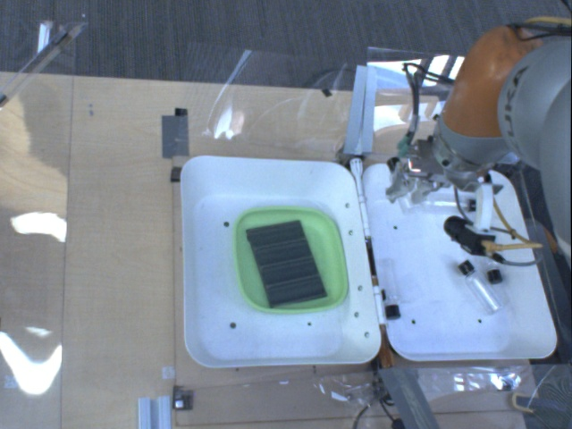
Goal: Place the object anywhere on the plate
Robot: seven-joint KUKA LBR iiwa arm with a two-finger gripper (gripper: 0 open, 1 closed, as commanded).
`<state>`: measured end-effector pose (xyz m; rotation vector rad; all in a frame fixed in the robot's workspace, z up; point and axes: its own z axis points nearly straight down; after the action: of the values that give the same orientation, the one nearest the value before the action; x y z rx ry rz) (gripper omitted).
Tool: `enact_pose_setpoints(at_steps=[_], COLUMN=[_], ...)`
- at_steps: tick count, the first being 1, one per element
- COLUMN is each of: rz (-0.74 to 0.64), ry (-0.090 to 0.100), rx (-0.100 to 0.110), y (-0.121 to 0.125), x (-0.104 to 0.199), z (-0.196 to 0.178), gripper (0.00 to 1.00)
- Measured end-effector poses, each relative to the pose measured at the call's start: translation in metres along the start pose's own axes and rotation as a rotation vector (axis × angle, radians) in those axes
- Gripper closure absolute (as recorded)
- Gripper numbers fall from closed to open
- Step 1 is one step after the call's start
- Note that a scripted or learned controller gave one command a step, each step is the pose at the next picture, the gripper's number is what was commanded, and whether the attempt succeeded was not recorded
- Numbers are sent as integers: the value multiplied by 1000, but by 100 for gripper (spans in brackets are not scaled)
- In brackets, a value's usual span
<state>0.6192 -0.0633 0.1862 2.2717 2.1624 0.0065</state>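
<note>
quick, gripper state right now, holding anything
gripper: cannot be told; it hangs over the top left of the right bin, and nothing can be made out in it. The dark grey block lies on the green plate.

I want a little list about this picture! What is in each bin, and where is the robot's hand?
left bin: holds a green plate
on the plate: a dark grey ridged block, lying flat near the middle
right bin: holds a few small dark bits and a clear piece near its right side
arm: grey with an orange band, reaching in from the right
gripper: above the top left part of the right bin, away from the plate
task state: the block already rests on the plate
</note>
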Motion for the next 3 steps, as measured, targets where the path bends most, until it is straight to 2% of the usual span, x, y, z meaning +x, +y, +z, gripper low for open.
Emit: enact_pose_setpoints(at_steps=[1,2,3], rz=[-106,-105,-1], ry=[2,2,0], rx=[3,3,-1], y=[-51,-51,-108], x=[48,48,-2], z=[1,1,-69], gripper=[100,0,0])
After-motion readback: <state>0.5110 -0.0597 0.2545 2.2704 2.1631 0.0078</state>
